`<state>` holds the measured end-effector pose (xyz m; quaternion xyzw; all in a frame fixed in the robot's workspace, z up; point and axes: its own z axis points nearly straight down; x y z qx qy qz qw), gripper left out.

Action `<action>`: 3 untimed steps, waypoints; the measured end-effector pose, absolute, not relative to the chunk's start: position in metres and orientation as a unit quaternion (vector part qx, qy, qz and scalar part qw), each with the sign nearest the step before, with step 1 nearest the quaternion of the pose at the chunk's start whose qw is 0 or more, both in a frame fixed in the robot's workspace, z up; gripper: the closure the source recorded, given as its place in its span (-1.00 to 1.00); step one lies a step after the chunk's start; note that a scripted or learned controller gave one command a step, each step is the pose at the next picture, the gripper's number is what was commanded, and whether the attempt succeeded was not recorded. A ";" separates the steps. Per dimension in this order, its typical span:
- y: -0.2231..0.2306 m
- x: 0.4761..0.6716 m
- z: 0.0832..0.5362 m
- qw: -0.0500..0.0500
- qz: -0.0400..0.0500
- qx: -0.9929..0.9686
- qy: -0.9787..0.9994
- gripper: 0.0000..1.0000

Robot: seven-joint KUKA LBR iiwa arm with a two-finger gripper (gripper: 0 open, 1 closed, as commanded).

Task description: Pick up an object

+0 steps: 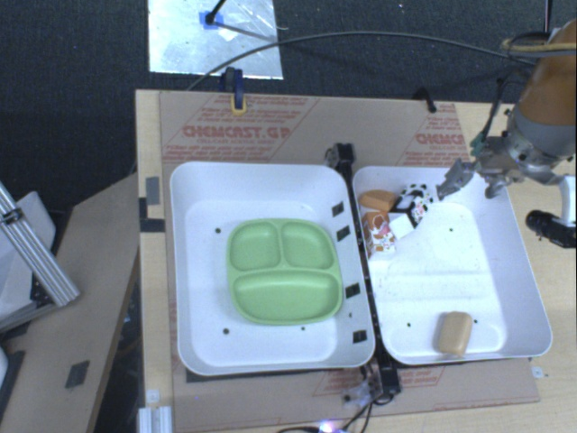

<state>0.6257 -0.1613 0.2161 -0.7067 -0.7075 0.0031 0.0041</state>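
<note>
Half the arm (541, 106) is cut off; whether its gripper (471, 175) is spread is unclear.

Grey arm (541, 106) reaches in from right, fingers (453, 179) spread apart

2 white bins (194, 269), 1 green tray (285, 271), 3 small objs at right bin's corner (393, 216), 1 tan block (453, 333).

Robotics lab setup. Desk (270, 120) topped with printed cardboard sheet, two white bins (194, 242) clipped side by side, cables (361, 39) overhead, aluminium extrusion (36, 255) at left, dark carpet floor (72, 79).
</note>
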 end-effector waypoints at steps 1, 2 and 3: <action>-0.161 0.628 0.223 -0.001 0.000 -0.706 -0.708 -1.00; -0.154 0.635 0.167 0.001 0.001 -0.705 -0.710 -1.00; -0.155 0.643 0.132 -0.001 0.003 -0.705 -0.710 -1.00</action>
